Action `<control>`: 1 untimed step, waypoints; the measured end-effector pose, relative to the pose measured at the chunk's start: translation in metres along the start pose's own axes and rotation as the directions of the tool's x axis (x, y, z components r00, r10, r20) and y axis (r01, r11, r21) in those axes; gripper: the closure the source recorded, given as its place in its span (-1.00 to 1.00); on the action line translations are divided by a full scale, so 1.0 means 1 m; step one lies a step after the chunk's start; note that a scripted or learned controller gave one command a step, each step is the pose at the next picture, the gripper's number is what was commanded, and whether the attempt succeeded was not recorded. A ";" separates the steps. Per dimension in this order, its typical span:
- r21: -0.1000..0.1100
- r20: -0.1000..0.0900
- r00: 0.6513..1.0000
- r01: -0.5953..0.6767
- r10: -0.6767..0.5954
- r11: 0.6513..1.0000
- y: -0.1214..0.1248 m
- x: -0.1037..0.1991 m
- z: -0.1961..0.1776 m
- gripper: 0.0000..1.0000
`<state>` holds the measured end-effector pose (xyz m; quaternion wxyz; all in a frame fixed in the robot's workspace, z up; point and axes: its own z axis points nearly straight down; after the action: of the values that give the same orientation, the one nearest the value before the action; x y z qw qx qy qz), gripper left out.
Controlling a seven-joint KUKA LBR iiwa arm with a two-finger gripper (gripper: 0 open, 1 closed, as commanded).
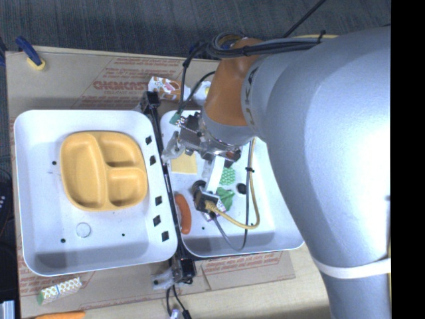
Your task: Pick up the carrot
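Observation:
The carrot [183, 212] is a small orange stick lying along the left wall of the right bin [279, 234], near its front. My gripper [191, 145] hangs over the back left part of that bin, under the orange wrist band, and sits further back than the carrot and apart from it. The arm's grey body covers most of the bin's right side.
A pale yellow slice [184, 163] lies just below the gripper, and green pieces [228, 177] rest mid-bin. The left bin [40, 244] holds a yellow compartment plate [103, 169]. Small packets [164, 85] lie on the cardboard outside the bins.

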<state>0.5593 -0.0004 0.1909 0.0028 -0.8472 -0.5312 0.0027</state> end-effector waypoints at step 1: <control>0.001 0.001 0.992 -0.122 0.122 0.992 -0.035 0.040 0.000 -1.00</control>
<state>0.5453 0.0502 0.1909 0.0027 -0.8782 -0.4782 0.0033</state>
